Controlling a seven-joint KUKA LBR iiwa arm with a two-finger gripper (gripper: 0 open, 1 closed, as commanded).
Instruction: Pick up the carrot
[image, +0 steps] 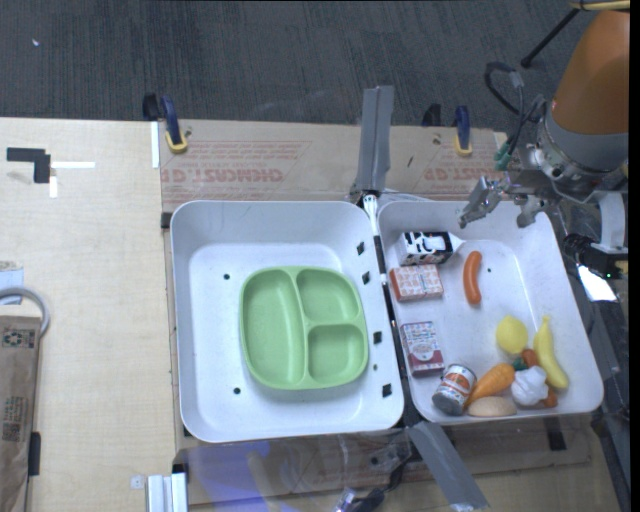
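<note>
While the carrot (492, 381) lies at the right bin's (570, 300) near edge, between a can (456, 388) and garlic (530, 385), we see our gripper (505, 202) spread open, holding nothing, above the far rim.

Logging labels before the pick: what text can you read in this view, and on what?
"CHEMCZL GL", roughly, upside down: cardboard sheet behind the bins.
Recycling symbol: brown paper bag at the left edge.
Small cartons, box, can: print too small to read.
</note>
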